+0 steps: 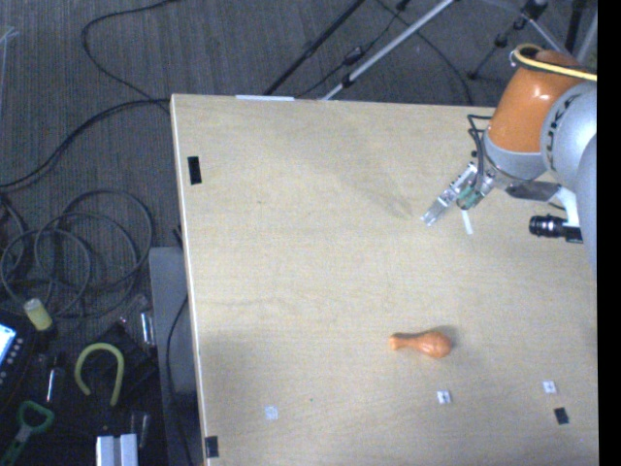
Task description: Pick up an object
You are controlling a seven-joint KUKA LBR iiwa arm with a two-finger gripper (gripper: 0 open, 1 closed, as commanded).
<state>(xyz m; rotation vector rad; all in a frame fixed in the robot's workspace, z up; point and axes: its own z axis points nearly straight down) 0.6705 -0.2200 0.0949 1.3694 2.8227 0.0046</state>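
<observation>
Orange pear-shaped object [423, 344], one, gripper [448, 207] apart

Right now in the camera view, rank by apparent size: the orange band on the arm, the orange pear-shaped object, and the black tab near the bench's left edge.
1. Orange band
2. Orange pear-shaped object
3. Black tab

The band sits nearer the camera, so its lead may be overstated.

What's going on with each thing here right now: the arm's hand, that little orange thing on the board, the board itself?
Hand: hanging over the board's upper right, nothing between its fingers, apart from the orange thing.
Orange thing: lying on its side on the board, narrow end pointing left, untouched.
Board: flat, carrying the orange thing and a few small markers.
</observation>
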